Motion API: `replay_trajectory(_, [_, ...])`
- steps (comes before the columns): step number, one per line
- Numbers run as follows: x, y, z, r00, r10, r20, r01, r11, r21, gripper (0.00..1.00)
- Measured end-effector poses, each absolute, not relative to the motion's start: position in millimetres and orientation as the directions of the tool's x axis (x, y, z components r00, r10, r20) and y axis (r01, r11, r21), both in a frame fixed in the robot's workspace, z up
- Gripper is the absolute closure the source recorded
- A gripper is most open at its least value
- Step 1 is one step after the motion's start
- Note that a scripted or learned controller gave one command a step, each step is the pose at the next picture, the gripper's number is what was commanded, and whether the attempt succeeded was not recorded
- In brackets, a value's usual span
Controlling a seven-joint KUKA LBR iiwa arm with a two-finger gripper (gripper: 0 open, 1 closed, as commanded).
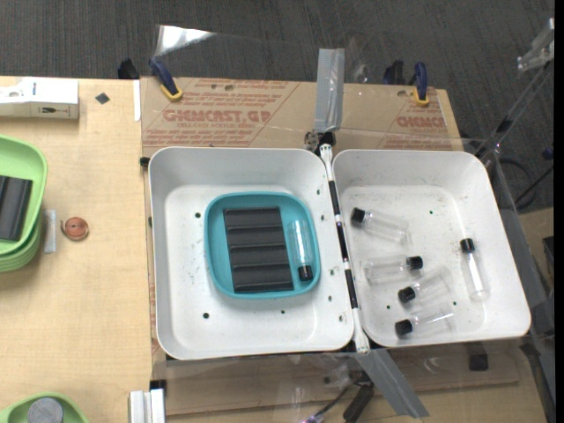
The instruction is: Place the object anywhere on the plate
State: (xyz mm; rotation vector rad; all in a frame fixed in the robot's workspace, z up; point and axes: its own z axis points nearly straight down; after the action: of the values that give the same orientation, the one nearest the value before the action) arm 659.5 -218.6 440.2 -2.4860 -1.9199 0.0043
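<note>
A teal square plate (261, 245) with a dark ribbed insert lies in the left white bin (238, 249). One clear vial with a black cap (300, 249) rests on the plate's right side, cap toward the front. The right white bin (427, 245) holds several more clear black-capped vials: one at the upper left (377, 225), one at the right (471, 267), and a cluster near the front (414, 302).
A green tray (16, 205) sits at the left edge of the wooden bench, with a small round brown piece (76, 228) beside it. Clamped cardboard (264, 113) lies behind the bins. A white box (40, 100) rests at the far left.
</note>
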Motion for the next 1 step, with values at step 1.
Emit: replay_trajectory(1, [659.4, -216.6, 440.1, 0.32, 0.947, -0.002, 0.947, -0.32, -0.002, 0.0])
